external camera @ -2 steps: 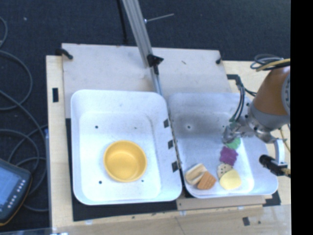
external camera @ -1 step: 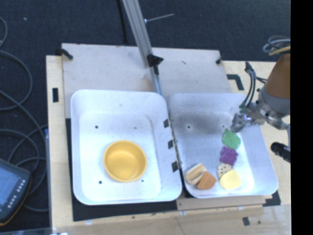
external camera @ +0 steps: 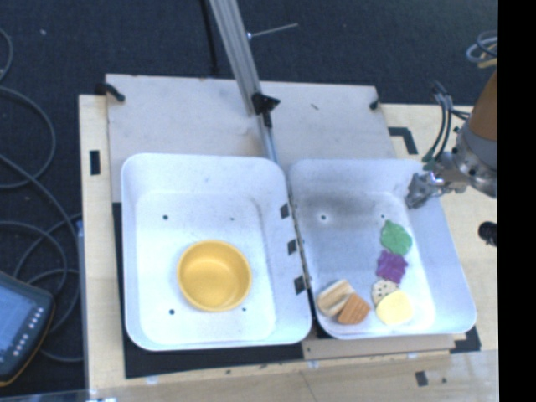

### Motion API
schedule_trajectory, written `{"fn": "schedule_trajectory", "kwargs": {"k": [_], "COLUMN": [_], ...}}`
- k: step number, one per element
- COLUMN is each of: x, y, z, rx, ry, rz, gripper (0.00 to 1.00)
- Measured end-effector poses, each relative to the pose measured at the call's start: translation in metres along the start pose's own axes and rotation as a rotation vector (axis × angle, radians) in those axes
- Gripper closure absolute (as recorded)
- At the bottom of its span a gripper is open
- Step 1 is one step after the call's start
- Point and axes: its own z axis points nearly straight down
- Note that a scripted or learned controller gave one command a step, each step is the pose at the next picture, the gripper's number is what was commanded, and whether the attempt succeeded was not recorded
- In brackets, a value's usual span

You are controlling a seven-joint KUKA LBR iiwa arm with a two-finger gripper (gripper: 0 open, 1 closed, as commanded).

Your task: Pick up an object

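Approach step: hand (external camera: 419, 189) at right bin (external camera: 352, 193) rim, grip state unclear; next descend to green piece (external camera: 396, 238), probably.

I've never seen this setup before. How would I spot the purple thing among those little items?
Start at the right-hand shallow white bin and look along its right side, where small items sit in a line. The small purple knobbly piece is in the middle of that line, just below the green leafy-looking piece and above the pale yellow rounded piece. It is the only purple item.
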Motion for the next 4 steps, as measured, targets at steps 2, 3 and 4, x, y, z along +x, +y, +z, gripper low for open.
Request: {"fn": "schedule_trajectory", "kwargs": {"k": [2,3,4], "x": [0.04,0.093,0.154], "y": [-0.011,-0.014,-0.018], "z": [-0.044,-0.032,-0.032], "rx": [0.006,0.006,0.007], "ry": [0.0,-0.001,0.002], "rz": [-0.001,0.0,-0.003], "gripper": [1.0,1.0,1.0]}}
